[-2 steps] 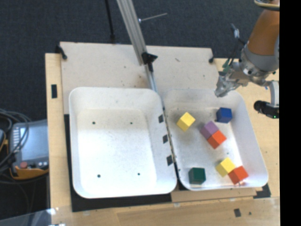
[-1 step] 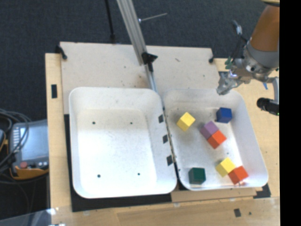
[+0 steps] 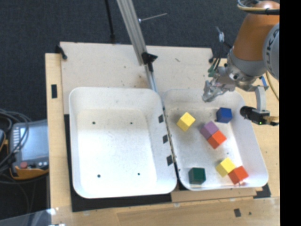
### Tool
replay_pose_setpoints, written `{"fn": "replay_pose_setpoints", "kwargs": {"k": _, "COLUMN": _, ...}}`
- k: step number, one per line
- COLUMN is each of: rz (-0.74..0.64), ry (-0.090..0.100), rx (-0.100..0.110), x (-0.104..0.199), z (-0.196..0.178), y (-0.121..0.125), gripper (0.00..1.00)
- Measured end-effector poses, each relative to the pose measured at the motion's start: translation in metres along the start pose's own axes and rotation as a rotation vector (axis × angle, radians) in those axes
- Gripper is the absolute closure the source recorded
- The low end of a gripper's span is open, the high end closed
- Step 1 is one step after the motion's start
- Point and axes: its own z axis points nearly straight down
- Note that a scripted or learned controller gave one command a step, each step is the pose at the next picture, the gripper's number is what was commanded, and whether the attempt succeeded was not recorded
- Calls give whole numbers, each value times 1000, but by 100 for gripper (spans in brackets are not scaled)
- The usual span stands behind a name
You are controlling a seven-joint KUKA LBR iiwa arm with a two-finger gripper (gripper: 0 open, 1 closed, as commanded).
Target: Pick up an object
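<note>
The right bin [image 3: 244,140] holds several small blocks: a yellow cube [image 3: 186,121], a blue cube [image 3: 224,115], a purple block [image 3: 209,129] touching a red one [image 3: 217,139], a yellow block [image 3: 225,165] beside a red block [image 3: 238,174], and a dark green cube [image 3: 197,175]. My gripper [image 3: 209,94] hangs over the bin's far edge, up and to the left of the blue cube, with nothing seen between its fingers. Whether the fingers are apart is unclear.
The left bin [image 3: 80,126] lies beside the right one. A slanted metal pole [image 3: 134,29] rises from the bench behind the bins. A grey device with cables [image 3: 26,147] sits at the far left, off the bench.
</note>
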Motion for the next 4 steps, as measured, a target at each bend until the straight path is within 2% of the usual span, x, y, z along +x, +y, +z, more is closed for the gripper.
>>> {"fn": "replay_pose_setpoints", "kwargs": {"k": 3, "rz": -3, "ry": 3, "rx": 0, "x": 152, "z": -2, "y": -50, "gripper": 100}}
{"fn": "replay_pose_setpoints", "kwargs": {"k": 4, "rz": -2, "ry": 1, "rx": 1, "x": 198, "z": 11, "y": -76, "gripper": 100}}
